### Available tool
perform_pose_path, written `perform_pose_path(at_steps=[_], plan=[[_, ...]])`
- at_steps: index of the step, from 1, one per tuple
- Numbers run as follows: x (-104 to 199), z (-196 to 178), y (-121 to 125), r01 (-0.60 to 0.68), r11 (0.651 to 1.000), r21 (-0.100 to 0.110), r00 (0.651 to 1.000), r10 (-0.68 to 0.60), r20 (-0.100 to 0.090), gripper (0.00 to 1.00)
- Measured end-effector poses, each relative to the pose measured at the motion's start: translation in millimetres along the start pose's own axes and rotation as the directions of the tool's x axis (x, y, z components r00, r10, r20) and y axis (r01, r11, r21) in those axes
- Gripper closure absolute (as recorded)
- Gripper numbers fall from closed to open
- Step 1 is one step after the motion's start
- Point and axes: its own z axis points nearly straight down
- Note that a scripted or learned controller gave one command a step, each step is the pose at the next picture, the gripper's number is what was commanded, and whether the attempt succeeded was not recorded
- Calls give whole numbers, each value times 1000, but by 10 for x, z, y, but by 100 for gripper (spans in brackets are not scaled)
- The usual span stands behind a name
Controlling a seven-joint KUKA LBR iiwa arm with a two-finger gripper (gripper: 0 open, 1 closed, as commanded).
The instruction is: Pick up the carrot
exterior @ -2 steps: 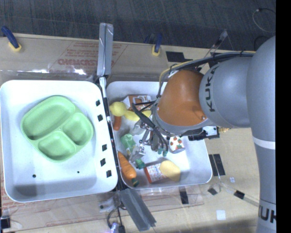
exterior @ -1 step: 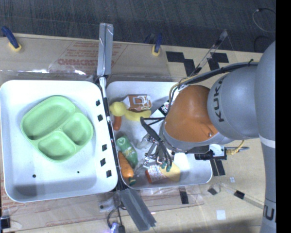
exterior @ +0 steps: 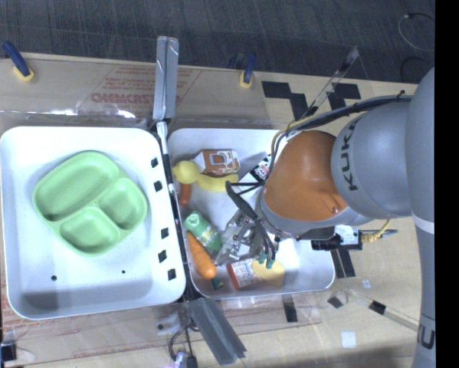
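The carrot [exterior: 201, 257] is orange and lies at a slant near the front left of the right bin [exterior: 321, 278], beside the bin's left wall. My gripper [exterior: 240, 240] hangs over the middle of that bin, just right of the carrot and above a green bottle [exterior: 201, 229]. Its metal parts are seen from above and the arm's orange band [exterior: 302, 182] covers much of it. Nothing visible sits between the fingers.
The right bin also holds a yellow pear-like toy [exterior: 191, 173], a brown carton [exterior: 220, 161], and a red-and-yellow pack [exterior: 254, 273] at the front. The left bin [exterior: 22, 267] holds a green divided plate [exterior: 91, 202]. A grey divider [exterior: 165, 75] runs between the bins.
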Motion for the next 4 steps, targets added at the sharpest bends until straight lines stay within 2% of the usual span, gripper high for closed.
perform_pose_path(at_steps=[1,2,3,4], plan=[[-18,-15,14,2,1000,-3,1000,-2,7,0],[3,62,7,-389,921,5,921,389,6,0],[-1202,68,507,-534,846,1,846,534,2,0],[-1407,71,603,-866,500,-1,500,866,-3,0]])
